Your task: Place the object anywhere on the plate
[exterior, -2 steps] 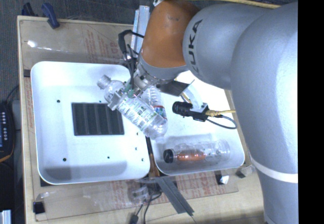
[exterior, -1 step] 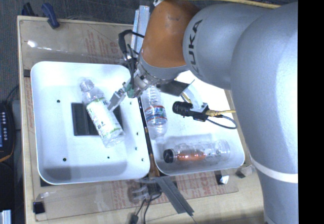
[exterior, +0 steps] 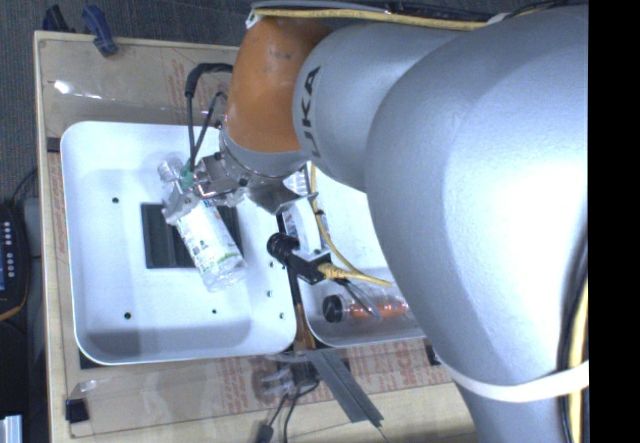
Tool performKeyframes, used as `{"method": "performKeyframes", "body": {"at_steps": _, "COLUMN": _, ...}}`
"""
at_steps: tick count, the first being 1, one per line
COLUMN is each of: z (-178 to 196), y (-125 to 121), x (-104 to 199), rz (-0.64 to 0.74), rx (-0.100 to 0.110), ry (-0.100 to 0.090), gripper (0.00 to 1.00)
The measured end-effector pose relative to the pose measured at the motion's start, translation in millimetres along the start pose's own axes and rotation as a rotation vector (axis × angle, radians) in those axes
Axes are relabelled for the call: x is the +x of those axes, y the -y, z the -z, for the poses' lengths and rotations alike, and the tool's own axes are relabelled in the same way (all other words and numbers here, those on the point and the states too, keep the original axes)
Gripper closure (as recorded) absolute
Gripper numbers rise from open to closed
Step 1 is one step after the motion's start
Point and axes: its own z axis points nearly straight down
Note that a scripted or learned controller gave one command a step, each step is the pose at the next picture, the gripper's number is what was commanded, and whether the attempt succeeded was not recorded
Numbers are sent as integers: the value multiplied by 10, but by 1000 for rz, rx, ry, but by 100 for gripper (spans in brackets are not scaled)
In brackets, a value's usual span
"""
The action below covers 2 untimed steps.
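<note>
A clear plastic bottle [exterior: 208,239] with a white and green label lies tilted over the left bin [exterior: 100,181], its neck pointing up-left toward my gripper [exterior: 192,181]. The gripper sits at the bottle's neck end, under the orange band of the arm. A dark rectangular plate [exterior: 162,236] rests on the left bin's floor, and the bottle's body overlaps its right part. Whether the bottle rests on the plate or hangs above it is unclear.
The grey arm [exterior: 450,181] covers most of the right bin [exterior: 345,221]. An orange-red item [exterior: 380,309] and a small dark round thing [exterior: 333,309] lie at that bin's near edge. Cables hang by the divider. A blue clamp [exterior: 100,31] grips the bench's far-left corner.
</note>
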Motion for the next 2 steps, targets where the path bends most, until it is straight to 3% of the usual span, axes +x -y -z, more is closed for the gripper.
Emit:
{"method": "performKeyframes", "body": {"at_steps": 1, "z": -3, "y": 509, "x": 3, "rz": -24, "rx": -1, "ry": 2, "gripper": 0}}
{"method": "performKeyframes", "body": {"at_steps": 2, "z": 787, "y": 799, "x": 325, "rz": -171, "rx": -4, "ry": 0, "gripper": 0}}
